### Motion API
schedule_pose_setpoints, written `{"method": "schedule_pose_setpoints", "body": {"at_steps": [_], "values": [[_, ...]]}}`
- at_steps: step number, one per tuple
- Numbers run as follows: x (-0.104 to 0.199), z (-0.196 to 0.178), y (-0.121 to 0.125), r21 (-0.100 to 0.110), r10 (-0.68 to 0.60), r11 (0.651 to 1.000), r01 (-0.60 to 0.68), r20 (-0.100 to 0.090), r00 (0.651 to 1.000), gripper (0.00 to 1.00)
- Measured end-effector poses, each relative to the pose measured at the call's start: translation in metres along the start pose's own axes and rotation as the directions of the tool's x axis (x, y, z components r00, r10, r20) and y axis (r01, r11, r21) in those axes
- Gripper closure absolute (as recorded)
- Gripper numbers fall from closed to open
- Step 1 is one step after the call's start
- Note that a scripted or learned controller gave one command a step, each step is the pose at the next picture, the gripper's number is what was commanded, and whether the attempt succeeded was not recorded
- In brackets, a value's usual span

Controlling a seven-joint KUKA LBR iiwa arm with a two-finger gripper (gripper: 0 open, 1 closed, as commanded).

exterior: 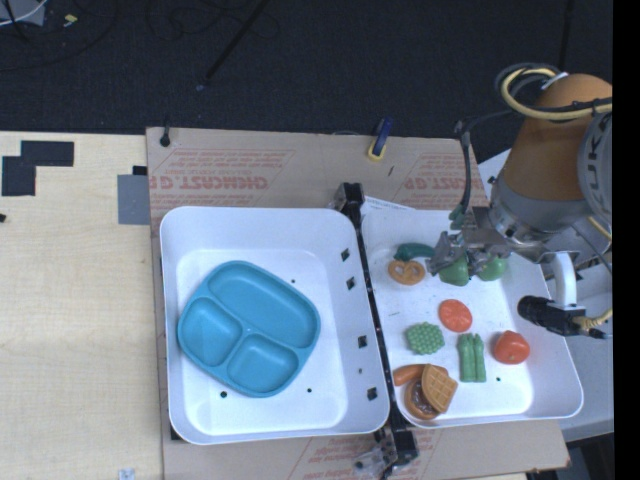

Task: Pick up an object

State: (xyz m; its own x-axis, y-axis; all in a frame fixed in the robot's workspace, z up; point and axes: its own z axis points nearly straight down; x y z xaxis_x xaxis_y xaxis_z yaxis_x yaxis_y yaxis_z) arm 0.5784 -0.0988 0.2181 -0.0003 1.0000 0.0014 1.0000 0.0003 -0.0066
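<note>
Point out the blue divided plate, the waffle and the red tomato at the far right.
blue divided plate (249, 326): camera view, on its raised divider.
waffle (437, 386): camera view, middle of its gridded face.
red tomato (511, 347): camera view, centre of its top.

The arm (560, 158) is cut off by the right edge above its orange band. The hand (470, 258) overlaps a green toy vegetable (452, 270), hiding most of it; its exact kind is unclear. A waffle (437, 388) covers part of a sausage (408, 374). The bench (70, 308) runs off the left edge.
</note>
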Motion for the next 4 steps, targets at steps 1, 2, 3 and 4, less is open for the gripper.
{"method": "schedule_pose_setpoints", "body": {"at_steps": [1,2,3,4], "values": [[0.04,0.007,-0.034,0.001,-0.001,1.0,0.001,0.0,1.0,1.0],[0.081,0.0,-0.061,-0.001,-0.001,1.0,0.001,-0.001,1.0,1.0],[0.074,-0.019,-0.066,-0.004,0.004,1.0,-0.004,0.001,1.0,1.0],[0.073,-0.017,-0.069,-0.002,0.003,1.0,-0.003,0.0,1.0,1.0]]}}
